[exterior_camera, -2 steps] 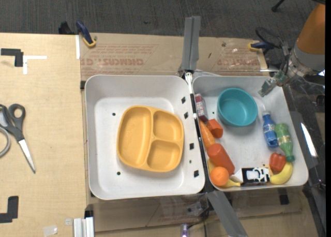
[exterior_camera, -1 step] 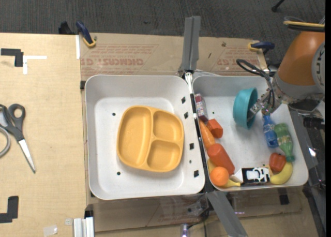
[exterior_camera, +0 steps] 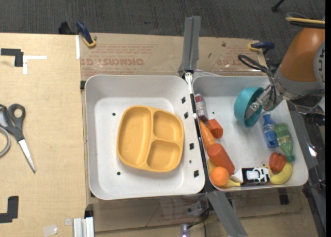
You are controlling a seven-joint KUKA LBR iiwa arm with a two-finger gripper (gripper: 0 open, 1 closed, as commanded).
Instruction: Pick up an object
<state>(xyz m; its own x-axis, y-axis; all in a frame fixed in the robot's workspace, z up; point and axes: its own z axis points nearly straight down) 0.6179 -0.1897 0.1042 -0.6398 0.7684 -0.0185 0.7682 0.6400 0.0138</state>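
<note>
At the frame's bottom edge, both white bins' near rims meet. Scissors (exterior_camera: 18, 132) lie at far left on the bench. The left bin (exterior_camera: 98, 179) holds a yellow divided plate (exterior_camera: 151, 138). The right bin (exterior_camera: 227, 88) — lower part — holds an orange (exterior_camera: 219, 175), a banana (exterior_camera: 282, 174) and a blue bottle (exterior_camera: 269, 131). At upper right, the gripper (exterior_camera: 257, 107) clamps a teal bowl (exterior_camera: 244, 105) by its rim — tilted, raised on edge.

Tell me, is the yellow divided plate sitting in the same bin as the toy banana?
No, the yellow divided plate lies in the left bin, while the banana lies in the right bin.
</note>
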